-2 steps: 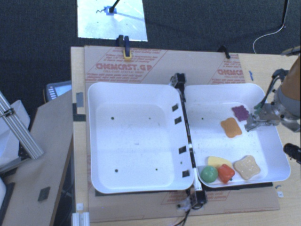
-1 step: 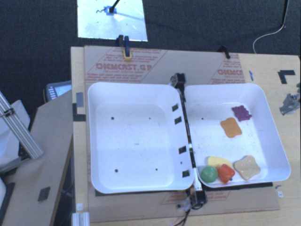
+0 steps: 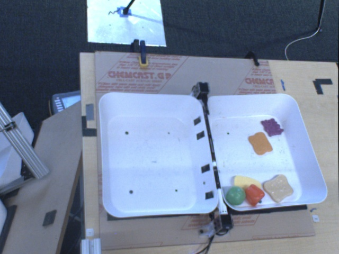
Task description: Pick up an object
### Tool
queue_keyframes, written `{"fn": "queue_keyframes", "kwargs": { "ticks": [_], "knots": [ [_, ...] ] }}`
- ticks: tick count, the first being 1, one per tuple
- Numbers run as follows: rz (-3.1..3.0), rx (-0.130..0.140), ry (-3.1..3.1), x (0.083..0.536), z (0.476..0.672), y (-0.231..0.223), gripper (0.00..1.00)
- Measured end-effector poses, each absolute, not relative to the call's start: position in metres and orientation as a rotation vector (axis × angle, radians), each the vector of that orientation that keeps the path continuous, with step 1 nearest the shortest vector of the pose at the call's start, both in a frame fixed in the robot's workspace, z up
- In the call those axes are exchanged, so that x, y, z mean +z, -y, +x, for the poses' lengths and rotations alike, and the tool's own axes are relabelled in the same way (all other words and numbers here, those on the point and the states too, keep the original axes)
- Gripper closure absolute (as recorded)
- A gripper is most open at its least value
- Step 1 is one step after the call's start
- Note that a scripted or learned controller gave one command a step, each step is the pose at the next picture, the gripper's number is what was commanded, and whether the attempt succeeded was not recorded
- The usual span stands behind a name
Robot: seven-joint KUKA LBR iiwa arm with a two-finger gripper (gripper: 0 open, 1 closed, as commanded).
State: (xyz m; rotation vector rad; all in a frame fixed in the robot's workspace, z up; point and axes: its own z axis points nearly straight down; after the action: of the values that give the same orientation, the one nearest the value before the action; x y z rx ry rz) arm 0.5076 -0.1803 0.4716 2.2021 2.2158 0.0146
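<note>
White bins, toys gathered in the right one, no grasp begun.

I cannot tell the gripper's state, so which toy lies nearest to it is open. The right bin holds everything: purple grapes and an orange slab toward the far right, then a yellow wedge, green ball, red pepper and toast slice crowded along the near edge. The left bin sits just beside it on the worktop.
</note>
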Motion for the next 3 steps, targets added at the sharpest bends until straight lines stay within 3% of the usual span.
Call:
{"fn": "queue_keyframes", "kwargs": {
  "ticks": [1,2,3],
  "knots": [
    [2.223,-0.004,-2.226,0.374,0.519,0.188,1.0],
    [2.201,0.015,-2.218,0.51,0.543,0.171,1.0],
    [2.225,-0.005,-2.223,0.414,0.561,0.208,1.0]
  ]
}}
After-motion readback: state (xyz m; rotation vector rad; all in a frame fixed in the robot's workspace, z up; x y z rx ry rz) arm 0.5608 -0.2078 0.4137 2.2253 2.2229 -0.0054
